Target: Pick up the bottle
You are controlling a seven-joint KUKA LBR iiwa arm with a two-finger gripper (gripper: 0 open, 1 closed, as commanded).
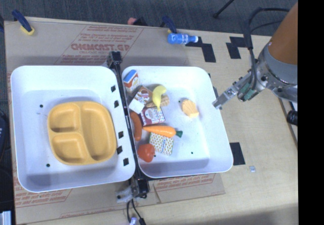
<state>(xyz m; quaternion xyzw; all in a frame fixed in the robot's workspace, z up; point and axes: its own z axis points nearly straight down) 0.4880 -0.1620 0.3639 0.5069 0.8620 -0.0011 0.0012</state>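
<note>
You're watching the claw (226,98) hovering outside the right bin (218,133), grip unreadable; it needs reaching over the bottle (130,80).

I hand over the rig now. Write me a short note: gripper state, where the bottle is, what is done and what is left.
Gripper: outside the right white bin, beside its right wall, holding nothing; finger state unclear.
Bottle: small white one with blue-and-orange label, lying in that bin's upper-left corner by the yellow banana.
Left white bin: yellow divided plastic tray.
Done: nothing, bottle untouched.
Left: reach it, grasp, lift.
</note>
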